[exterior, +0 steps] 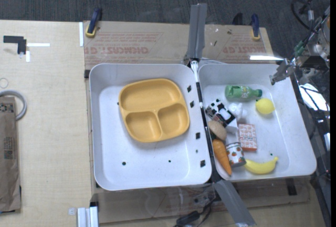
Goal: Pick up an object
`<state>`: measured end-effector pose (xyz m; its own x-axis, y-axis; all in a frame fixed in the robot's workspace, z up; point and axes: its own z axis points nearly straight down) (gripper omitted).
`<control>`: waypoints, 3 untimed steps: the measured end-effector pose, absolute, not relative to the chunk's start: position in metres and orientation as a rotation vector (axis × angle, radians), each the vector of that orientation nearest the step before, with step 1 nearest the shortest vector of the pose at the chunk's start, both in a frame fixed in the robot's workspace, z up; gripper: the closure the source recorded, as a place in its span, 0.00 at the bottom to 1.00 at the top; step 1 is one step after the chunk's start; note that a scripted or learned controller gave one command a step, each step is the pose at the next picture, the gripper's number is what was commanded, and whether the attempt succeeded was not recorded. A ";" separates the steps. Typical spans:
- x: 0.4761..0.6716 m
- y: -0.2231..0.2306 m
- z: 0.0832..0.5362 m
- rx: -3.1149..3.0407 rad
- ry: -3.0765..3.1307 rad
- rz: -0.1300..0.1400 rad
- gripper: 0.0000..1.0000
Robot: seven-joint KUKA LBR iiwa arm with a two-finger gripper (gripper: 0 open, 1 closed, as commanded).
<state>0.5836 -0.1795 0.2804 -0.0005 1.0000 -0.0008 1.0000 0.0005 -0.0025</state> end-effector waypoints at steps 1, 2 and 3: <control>0.618 -0.195 0.170 -2.090 -2.344 0.003 0.00; 0.611 -0.210 0.092 -2.050 -2.381 -0.001 0.00; 0.612 -0.212 0.102 -2.054 -2.381 0.000 1.00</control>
<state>0.6116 -0.2118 0.1018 -0.1465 0.9892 -0.0019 0.9892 0.1465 0.0017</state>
